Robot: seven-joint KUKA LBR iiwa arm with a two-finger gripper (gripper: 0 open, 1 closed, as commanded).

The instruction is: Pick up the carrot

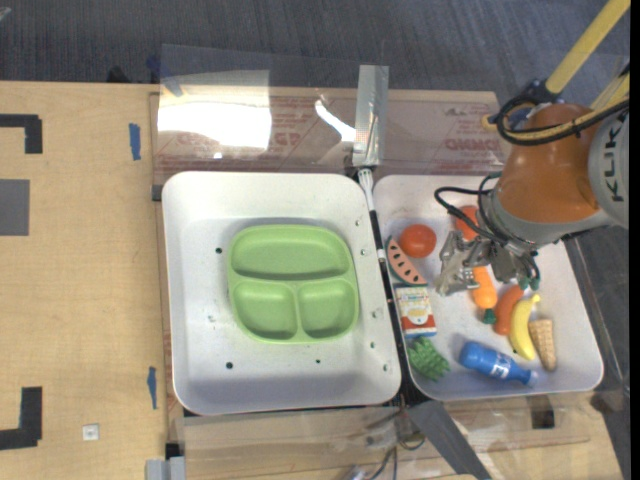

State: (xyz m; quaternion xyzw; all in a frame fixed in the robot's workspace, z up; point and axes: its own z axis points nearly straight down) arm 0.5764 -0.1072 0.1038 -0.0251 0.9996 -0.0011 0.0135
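Note:
The carrot (485, 288) is a small orange piece with a green top, lying in the right bin (580, 368) between a juice carton and a banana. My gripper (474, 268) reaches down into this bin from the right and stands right over the carrot's upper end. Its metal fingers (453, 268) are spread, open, either side of that end. The arm's orange band hides the part of the bin behind the carrot.
Around the carrot lie a red tomato (418, 239), a watermelon slice (400, 261), a juice carton (413, 308), a green leafy toy (428, 358), a blue bottle (493, 361), a banana (523, 328) and a cone (543, 343). The left bin (190, 268) holds a green divided plate (293, 283).

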